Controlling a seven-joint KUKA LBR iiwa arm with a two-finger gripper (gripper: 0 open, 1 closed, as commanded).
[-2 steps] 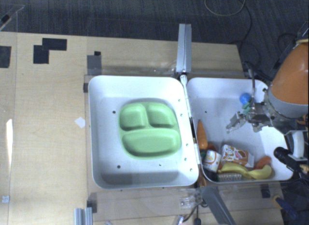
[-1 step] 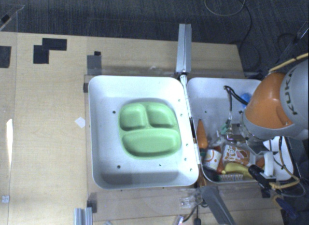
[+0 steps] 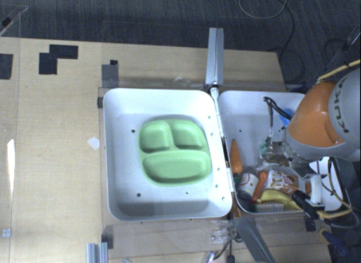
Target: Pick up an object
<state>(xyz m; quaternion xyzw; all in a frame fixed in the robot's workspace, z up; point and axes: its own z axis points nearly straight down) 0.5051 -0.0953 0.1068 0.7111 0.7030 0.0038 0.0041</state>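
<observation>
Two white bins sit side by side across the middle of your frame. Starting at the far left, you have a pale wooden bench (image 3: 51, 160) with black square markers (image 3: 56, 57) near its upper left corner. Next comes the left bin (image 3: 113, 160), which holds a green divided tray (image 3: 175, 150) lying flat at its centre, three compartments facing up. A grey metal post (image 3: 215, 56) rises at the top of the frame, right where the two bins meet.

Right of the divider, in the right bin (image 3: 242, 115), your pickable objects crowd the lower edge of the frame: an orange carrot-shaped piece (image 3: 235, 159) lying along the left wall, a yellow banana (image 3: 276, 197) at the bottom, and a red-and-white packet (image 3: 282, 182) just above it, touching its neighbours. The gripper (image 3: 272, 152) hangs just above this cluster, under the arm's orange band (image 3: 313, 122); you cannot tell from here whether its fingers are spread or closed, and nothing shows between them. The upper half of that bin is bare white.

Beyond the bench, dark carpet (image 3: 141, 2) runs along the top, with a thin cable (image 3: 265, 2) looping at upper right.
</observation>
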